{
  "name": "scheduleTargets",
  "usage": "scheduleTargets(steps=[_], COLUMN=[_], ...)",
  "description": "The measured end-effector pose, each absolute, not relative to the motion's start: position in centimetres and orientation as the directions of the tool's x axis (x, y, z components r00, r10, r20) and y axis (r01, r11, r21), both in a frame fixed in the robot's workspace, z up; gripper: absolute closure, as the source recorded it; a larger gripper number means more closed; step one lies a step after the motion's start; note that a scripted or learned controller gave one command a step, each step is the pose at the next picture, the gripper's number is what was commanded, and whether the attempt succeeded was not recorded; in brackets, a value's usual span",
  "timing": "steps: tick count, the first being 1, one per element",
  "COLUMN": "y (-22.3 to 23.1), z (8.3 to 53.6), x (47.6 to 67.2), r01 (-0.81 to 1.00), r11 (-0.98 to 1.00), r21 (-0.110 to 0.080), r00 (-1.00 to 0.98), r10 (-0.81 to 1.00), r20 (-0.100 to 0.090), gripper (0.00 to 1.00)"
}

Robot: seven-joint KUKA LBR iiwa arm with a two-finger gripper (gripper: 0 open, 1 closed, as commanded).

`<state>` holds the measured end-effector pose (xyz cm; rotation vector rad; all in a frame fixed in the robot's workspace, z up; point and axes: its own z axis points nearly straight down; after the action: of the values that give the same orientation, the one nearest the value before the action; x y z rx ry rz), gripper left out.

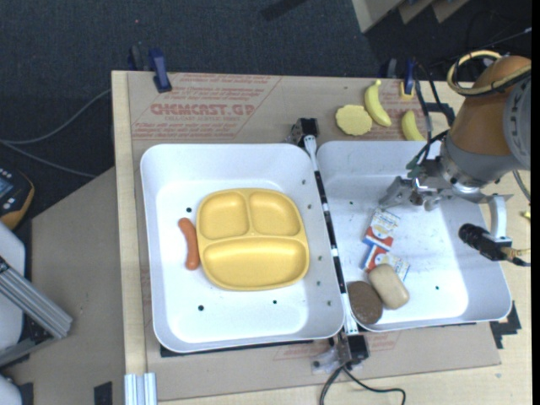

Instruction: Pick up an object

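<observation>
My gripper (412,191) hangs over the back part of the right bin (447,302), beneath the grey arm with the orange band (485,112). Just in front of it and to the left lies a small white, red and blue carton (381,236). Nearer the bin's front edge a beige potato-like lump (390,283) rests against a round brown piece (364,302). The gripper stands apart from all three, and nothing shows held in it.
The left bin (169,184) holds a yellow divided plate (251,239) with an orange sausage (190,243) along its left side. Behind the right bin, on the bench, lie two toy bananas (380,104) and a yellow round piece (354,120). A blue clamp (159,67) stands at the back left.
</observation>
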<state>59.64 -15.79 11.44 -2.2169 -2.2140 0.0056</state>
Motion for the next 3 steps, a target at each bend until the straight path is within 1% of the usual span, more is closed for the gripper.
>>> scheduleTargets(steps=[1,2,3], y=[-21.1,-21.5,-21.7], z=[9.1,8.9,8.6], x=[66.9,66.7,65.0], r01=[1.0,1.0,1.0], r11=[0.001,0.005,0.005], r21=[0.001,-0.004,0.002], r00=[-0.001,-0.004,-0.005], r10=[1.0,1.0,1.0], r20=[0.003,0.018,0.009], gripper=[0.0,0.0,0.0])
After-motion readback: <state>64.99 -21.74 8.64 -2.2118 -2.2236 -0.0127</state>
